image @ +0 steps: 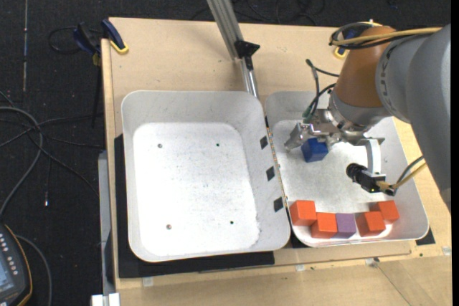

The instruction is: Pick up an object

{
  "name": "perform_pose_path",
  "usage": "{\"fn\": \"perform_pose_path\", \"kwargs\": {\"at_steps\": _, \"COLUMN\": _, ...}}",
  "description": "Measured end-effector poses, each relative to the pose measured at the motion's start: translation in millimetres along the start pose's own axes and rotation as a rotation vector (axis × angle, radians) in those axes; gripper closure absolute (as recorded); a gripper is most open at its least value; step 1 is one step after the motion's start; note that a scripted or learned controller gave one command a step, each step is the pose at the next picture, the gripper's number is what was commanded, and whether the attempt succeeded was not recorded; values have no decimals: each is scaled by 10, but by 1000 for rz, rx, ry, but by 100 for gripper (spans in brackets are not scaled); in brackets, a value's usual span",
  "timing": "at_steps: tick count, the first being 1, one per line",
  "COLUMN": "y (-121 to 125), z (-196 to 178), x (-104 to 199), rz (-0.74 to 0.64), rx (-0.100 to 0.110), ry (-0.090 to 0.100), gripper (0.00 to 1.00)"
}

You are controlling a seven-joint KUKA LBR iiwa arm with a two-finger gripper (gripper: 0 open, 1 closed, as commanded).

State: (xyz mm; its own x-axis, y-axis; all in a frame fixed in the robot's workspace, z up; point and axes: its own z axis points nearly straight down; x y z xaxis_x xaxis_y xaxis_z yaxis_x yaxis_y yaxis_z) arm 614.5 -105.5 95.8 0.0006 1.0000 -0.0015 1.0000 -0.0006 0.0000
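A small blue block point(315, 150) is in the upper part of the right bin point(410, 175), right under the silver end of my gripper point(310, 142). The fingers close on the block from either side, and it looks held between them. The grey arm with its orange band point(362, 75) comes in from the right above the bin. Along the right bin's front edge lie other blocks in a row: an orange block point(303, 211), a second orange one point(326, 224), a purple block point(346, 224) and two more orange blocks point(371, 223) point(388, 211).
The left bin point(136, 175) stands beside the right one, their rims meeting near the middle. A metal pole point(219, 3) slants down from the top to the bins' back edge. A black connector point(362, 176) hangs off the arm over the right bin.
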Motion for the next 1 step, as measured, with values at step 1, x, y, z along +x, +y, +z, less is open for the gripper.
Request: {"fn": "perform_pose_path", "kwargs": {"at_steps": 1, "y": 7, "z": -99, "x": -2, "rz": 1, "rx": -1, "ry": 0, "gripper": 100}}
